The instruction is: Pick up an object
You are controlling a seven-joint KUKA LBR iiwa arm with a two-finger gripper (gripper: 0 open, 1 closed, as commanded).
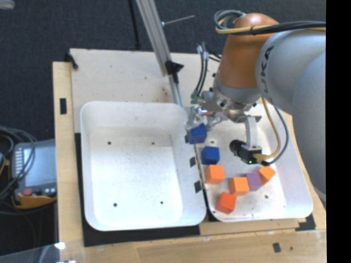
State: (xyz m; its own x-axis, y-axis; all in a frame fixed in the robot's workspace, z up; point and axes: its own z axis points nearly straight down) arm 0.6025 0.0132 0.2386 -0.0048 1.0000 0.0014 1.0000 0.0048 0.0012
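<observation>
The arm (285, 64) is reaching in from the right, and its gripper (198, 122) is hanging over the divide between the two bins, closed around a blue cube (196, 133) that is showing just under the fingers. That cube is sitting higher in the view than the rest, above the left edge of the right bin (293, 201), so it is probably being carried clear of the floor, though the slanted view is not making that certain.

A second blue cube (210, 155) is lying just below it in the right bin, with three orange cubes (215, 173) (238, 186) (267, 173), a purple cube (254, 181) and a red-orange one (226, 203) clustering further down. The left bin (98, 212) is sitting beside it.

What is looking risky: only a small part of the held cube is tucked between the fingers, so a shallow, off-centre pinch may be letting it twist or slip out during any quick move. It is also hanging right over the ridge where the bins meet, so a drop here could be bouncing it either way, or knocking the blue cube below
</observation>
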